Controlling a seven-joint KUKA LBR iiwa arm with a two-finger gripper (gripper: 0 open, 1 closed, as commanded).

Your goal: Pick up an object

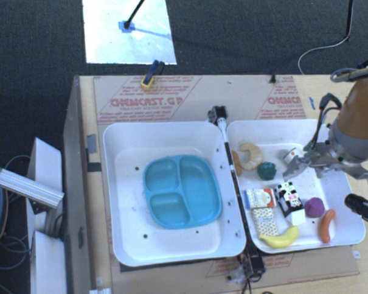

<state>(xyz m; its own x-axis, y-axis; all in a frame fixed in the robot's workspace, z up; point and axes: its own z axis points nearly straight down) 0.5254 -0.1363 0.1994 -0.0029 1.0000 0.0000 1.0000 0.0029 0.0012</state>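
Observation:
The right bin [329,134] holds several small things. A tan croissant [251,155] lies at its upper left, with a dark green lump [267,169] just beside it. Lower down are a small printed box [259,198], a black-and-white cow toy [289,198], a purple ball [314,206], an orange sausage [325,226], a yellow banana [280,238] and a tan cracker packet [264,218]. My gripper [292,157] hangs over the middle of this bin, right of the green lump and above the cow toy. Nothing shows between its fingers.
The left bin [121,176] holds a blue divided plate [181,191]. A dark divider bar [228,166] runs between the two bins. The arm [356,120] reaches in from the right, over the right bin's far edge.

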